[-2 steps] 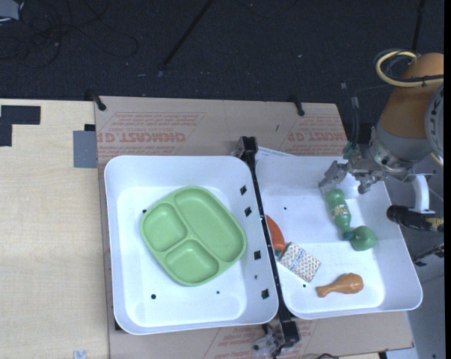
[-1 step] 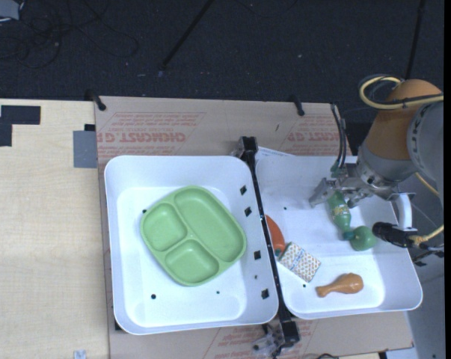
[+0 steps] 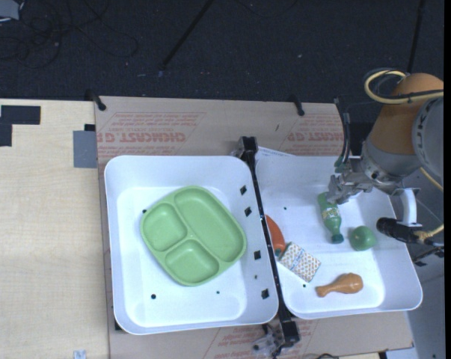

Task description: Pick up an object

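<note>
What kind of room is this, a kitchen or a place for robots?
Probably a robot lab, not a kitchen. A robot arm reaches over two white bins on a bench, one holding a green divided plate, the other small toys such as a green bottle. Cables trail across the dark floor.

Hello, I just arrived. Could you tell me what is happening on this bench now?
A grey robot arm reaches in from the right, its gripper low over the right bin, right at the top of a green bottle. A green ball, a tan drumstick-shaped toy, a patterned packet and an orange thing lie nearby. The left bin holds a green divided plate.
</note>
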`<state>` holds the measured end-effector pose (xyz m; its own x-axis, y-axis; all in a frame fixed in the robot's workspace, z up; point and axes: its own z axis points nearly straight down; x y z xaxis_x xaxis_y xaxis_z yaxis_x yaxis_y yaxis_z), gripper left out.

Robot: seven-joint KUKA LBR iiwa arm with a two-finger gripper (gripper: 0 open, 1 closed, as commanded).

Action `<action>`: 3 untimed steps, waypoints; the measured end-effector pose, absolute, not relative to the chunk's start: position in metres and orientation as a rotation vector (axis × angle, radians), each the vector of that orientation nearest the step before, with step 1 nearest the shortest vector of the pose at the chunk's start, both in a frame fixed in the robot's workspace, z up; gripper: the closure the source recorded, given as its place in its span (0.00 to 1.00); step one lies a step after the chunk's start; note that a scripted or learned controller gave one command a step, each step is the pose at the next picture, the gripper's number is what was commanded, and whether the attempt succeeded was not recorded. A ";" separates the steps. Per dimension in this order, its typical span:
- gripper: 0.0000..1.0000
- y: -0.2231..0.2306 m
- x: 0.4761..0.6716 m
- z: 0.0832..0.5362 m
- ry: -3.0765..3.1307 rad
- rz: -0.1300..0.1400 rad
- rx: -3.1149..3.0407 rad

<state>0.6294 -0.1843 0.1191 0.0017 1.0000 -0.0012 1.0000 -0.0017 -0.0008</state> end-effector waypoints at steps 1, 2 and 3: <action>1.00 -0.181 0.629 0.183 2.220 0.004 2.217; 1.00 -0.182 0.630 0.221 2.221 0.002 2.219; 1.00 -0.135 0.628 0.231 2.227 -0.001 2.219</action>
<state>0.6279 -0.1345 0.2307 -0.0034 1.0000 0.0012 1.0000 0.0034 -0.0023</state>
